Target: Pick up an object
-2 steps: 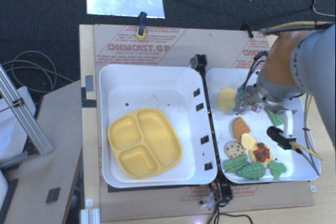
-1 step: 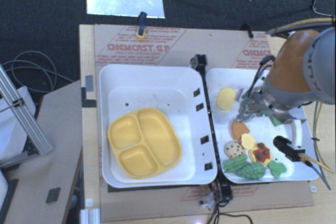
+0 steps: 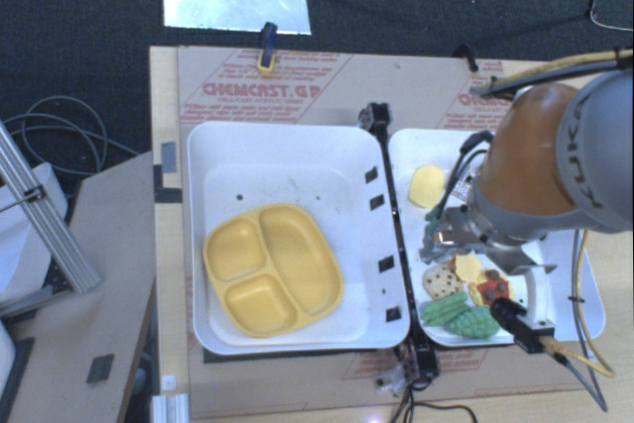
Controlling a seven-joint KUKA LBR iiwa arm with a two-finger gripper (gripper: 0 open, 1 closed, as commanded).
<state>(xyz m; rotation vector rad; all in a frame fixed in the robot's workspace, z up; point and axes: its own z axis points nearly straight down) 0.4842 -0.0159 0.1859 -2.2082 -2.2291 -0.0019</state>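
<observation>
Beans [image 3: 458, 314] and cookie [image 3: 439, 281] crowd the right bin's [image 3: 594, 307] near end; my tool [image 3: 443, 231] hangs just beyond the cookie, its spread unreadable.

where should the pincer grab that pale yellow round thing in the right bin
Probably straight down from above, fingers across the middle of the pale yellow round piece. It lies by itself on the right bin floor, apart from the food pile, with bare floor on its left and upper sides for the fingers.
</observation>
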